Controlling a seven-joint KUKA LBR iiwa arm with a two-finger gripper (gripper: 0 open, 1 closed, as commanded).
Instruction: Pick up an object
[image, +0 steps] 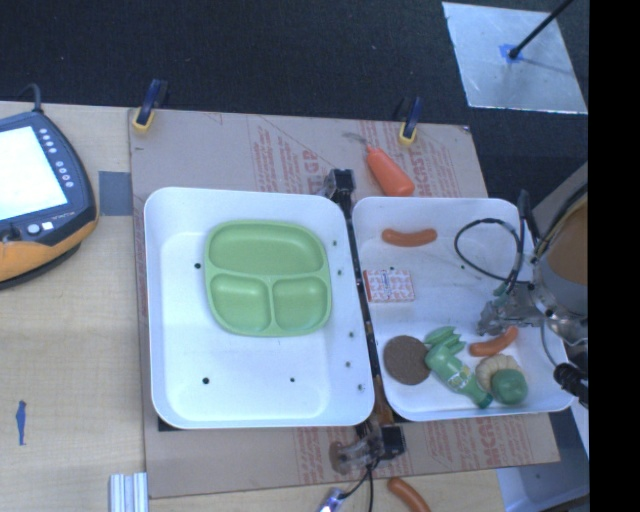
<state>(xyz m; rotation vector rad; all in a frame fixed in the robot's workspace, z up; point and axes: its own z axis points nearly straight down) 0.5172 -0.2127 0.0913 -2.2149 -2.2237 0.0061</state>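
— Where's your claw?
— My claw (497, 318) hangs low in the right bin (440, 215), by its right wall.
— Open?
— I cannot tell.
— And the small orange sausage (493, 345)?
— Touching, just below my tip.

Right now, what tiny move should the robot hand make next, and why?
Probably a short drop straight down. The gripper sits low in the right bin, just above the small orange sausage near the bin's right side. Nothing can be seen held in it yet, so lowering onto that sausage looks like the nearest pick.
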